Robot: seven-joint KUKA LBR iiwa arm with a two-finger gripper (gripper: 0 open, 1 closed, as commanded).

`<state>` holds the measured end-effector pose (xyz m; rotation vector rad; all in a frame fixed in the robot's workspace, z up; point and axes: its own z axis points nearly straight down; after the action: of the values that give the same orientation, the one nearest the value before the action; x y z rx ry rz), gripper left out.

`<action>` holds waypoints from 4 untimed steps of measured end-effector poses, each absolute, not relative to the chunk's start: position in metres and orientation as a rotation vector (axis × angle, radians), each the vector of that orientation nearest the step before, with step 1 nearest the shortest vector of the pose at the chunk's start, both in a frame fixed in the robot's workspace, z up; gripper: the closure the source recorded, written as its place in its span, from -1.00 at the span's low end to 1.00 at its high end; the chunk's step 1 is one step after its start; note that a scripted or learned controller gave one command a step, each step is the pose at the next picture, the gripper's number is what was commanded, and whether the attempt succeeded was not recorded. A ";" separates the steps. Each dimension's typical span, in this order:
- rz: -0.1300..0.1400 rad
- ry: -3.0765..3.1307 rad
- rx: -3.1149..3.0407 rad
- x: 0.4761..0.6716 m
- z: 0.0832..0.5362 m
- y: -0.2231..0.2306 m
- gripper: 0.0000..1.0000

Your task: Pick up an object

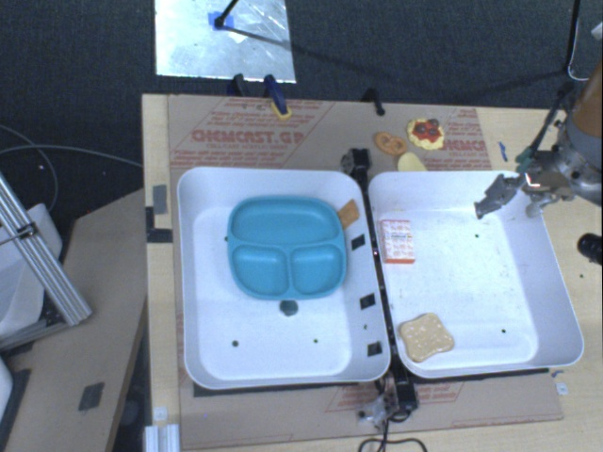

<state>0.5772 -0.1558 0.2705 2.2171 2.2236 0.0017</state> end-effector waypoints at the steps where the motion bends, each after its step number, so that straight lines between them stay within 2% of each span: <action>1: 0.002 2.245 2.209 0.608 0.179 -0.027 -1.00; 2: 0.007 2.231 2.211 0.567 0.247 0.019 -1.00; 3: -0.006 2.220 2.226 0.561 0.181 -0.023 -1.00; 4: 0.013 2.240 2.205 0.590 0.186 0.114 -1.00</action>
<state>0.5897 0.1141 0.1855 2.2048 2.2404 0.0131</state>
